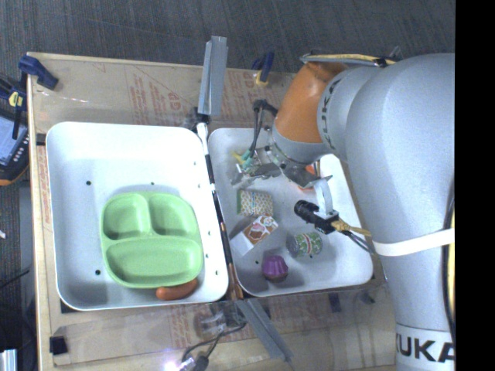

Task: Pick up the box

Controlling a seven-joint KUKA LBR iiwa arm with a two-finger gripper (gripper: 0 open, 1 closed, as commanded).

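Two bins, one target: the box (261, 228) lies mid right bin (352, 273), free, at five o'clock from the gripper (251, 165), jaw state unclear, which must descend over it.

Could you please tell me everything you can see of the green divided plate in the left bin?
The green plate is a pale green tray, plastic by its look, with rounded corners and three hollows: two small ones on the far side and one long one on the near side. It lies flat, right way up, on the floor of the left bin, toward the near right corner. All three hollows hold nothing. An orange-brown sausage-like item lies against its near edge.
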